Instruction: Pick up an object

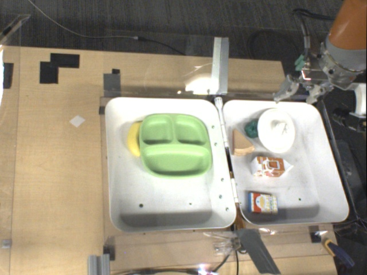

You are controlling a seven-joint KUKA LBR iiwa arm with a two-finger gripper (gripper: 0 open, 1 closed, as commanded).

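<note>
On the tabletop, the green tray fills the left bin. The white cup and small cartons sit in the right bin. The end effector hovers released above its far rim, grasping nothing: approach stage; next, descend onto one object.

The arm shows an orange band above a grey wrist, with black cables and silvery metal fittings.
</note>
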